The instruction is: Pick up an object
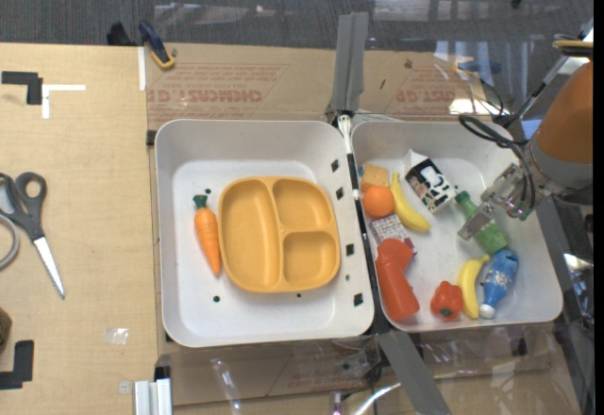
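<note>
The right bin [543, 305] holds several toys: an orange [378, 202], a banana [411, 207], a black-and-white carton [429, 185], a green bottle [485, 232], a blue bottle [497, 279], a small yellow banana [469, 287], a red pepper [446, 300] and a red bottle [397, 283]. My gripper [479, 219] reaches in from the right and hangs low over the green bottle, right at its upper end. I see nothing lifted off the bin floor.
The left bin [179, 309] holds a yellow divided plate [280, 234] and a carrot [207, 234] beside it. Scissors [36, 229] lie on the wooden bench at the far left. A grey divider [349, 74] stands behind the bins.
</note>
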Robot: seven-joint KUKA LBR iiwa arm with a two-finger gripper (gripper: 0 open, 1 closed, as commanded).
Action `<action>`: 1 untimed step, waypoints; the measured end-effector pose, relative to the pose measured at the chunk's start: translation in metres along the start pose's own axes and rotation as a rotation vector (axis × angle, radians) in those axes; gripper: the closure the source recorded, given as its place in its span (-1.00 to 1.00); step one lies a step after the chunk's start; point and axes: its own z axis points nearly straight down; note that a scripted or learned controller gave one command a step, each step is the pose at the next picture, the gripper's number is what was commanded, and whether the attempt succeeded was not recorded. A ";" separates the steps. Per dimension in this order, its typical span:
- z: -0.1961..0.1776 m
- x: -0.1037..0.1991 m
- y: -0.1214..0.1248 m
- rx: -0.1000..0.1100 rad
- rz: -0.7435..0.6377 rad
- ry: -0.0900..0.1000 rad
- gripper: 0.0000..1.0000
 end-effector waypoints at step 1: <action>-0.010 -0.001 0.001 -0.001 -0.003 -0.004 1.00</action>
